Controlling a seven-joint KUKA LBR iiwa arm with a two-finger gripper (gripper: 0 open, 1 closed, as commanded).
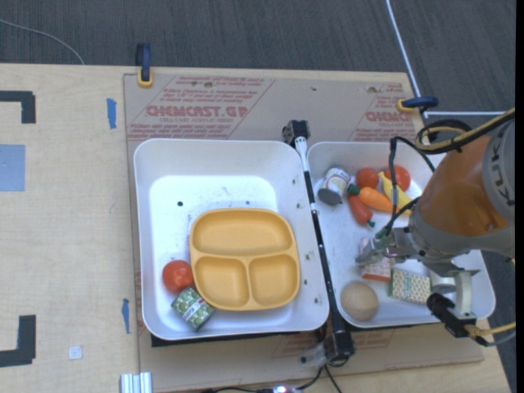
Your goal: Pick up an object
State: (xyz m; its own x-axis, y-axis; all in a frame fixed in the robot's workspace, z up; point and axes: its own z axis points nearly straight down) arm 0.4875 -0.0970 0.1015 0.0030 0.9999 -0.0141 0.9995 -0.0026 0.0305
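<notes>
Arm down in the right bin (483, 297), going for something in the clutter

The gripper (375, 250) is low over the bin's middle, just left of the orange wrist, and from here I cannot tell whether it is released or clenched; nothing visibly sits between its tips; right beside it lies a flat printed packet (409, 285), thin and likely to slide or slip out; near of that a smooth tan ball (359, 300) could roll off if nudged; at the far end glossy plastic carrots (372, 199) and a tomato (368, 178) crowd a small metal tin (335, 181); over in the left bin (155, 219) a yellow three-part plate (244, 259), a red tomato (177, 275) and a green pea packet (191, 308) rest undisturbed.
</notes>
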